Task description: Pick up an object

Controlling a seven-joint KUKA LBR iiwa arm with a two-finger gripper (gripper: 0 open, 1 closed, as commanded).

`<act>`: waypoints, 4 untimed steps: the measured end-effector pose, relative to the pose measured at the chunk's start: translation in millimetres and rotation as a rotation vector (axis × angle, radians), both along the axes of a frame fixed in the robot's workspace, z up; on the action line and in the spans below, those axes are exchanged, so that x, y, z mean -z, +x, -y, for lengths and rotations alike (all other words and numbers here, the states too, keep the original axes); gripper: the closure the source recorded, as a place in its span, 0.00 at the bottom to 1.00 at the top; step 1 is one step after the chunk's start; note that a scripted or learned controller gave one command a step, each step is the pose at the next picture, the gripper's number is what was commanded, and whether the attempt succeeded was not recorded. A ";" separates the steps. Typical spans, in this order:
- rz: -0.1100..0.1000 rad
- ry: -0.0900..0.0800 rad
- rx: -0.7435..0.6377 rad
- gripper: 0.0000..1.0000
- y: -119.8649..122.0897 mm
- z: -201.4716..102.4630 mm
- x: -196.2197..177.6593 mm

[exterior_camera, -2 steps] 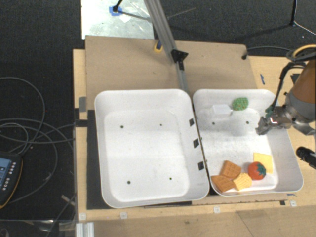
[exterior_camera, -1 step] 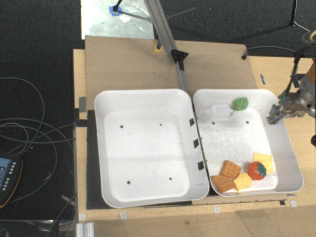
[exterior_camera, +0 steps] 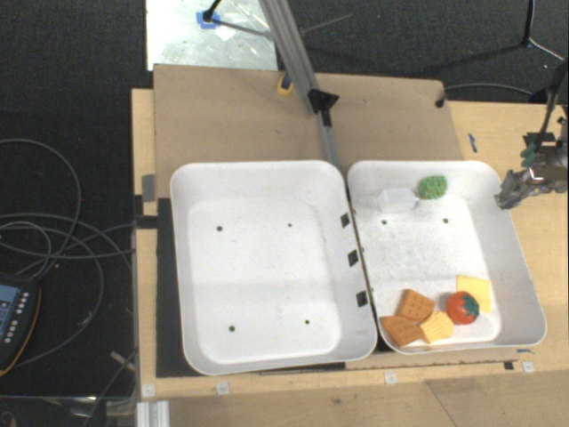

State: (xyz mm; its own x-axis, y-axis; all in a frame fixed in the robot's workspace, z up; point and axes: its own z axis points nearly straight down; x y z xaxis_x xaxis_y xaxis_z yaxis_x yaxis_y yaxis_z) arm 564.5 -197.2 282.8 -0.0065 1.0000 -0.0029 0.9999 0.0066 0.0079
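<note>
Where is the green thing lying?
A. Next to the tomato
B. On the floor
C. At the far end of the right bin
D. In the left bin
C: the green thing lies near the far wall of the right bin, well apart from the tomato at the near end.

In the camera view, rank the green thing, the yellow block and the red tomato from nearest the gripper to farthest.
From the gripper at the right edge:
1. Green thing, top of the right bin.
2. Yellow block, lower right of that bin.
3. Red tomato, just below-left of the block.
</note>
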 end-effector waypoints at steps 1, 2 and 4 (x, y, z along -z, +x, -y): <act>-0.004 0.003 -0.004 1.00 18.0 -46.5 6.9; -0.006 0.005 -0.005 1.00 24.9 -105.4 21.4; -0.007 0.005 -0.004 1.00 34.5 -217.8 31.1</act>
State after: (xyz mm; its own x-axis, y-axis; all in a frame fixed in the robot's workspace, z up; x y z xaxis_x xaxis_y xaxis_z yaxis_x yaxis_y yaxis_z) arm 599.0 20.6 251.7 -0.0110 0.9999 0.0022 0.9999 0.0110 0.0014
